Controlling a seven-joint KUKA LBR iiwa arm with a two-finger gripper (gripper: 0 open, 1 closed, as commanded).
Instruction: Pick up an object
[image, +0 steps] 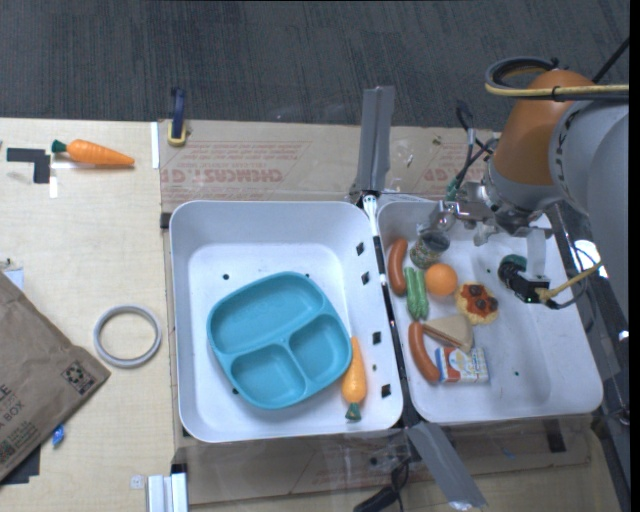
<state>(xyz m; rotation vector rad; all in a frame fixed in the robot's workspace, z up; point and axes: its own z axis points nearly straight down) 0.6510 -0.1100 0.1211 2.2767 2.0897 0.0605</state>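
We see the tool (436, 240) low in the right bin (560, 395), just above the orange (440, 279) and hot dog (398, 264). Its grip state: we cannot tell. Nothing visibly lifted; pick remains.

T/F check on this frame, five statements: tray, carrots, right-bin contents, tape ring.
1. The blue tray lies in the left bin. True.
2. A carrot lies in the left bin beside the tray. True.
3. The orange sits in the left bin. False: it is in the right bin.
4. The tape ring lies inside the tray. False: it lies on the bench, left of the bins.
5. A second carrot lies on the bench at the far left. True.
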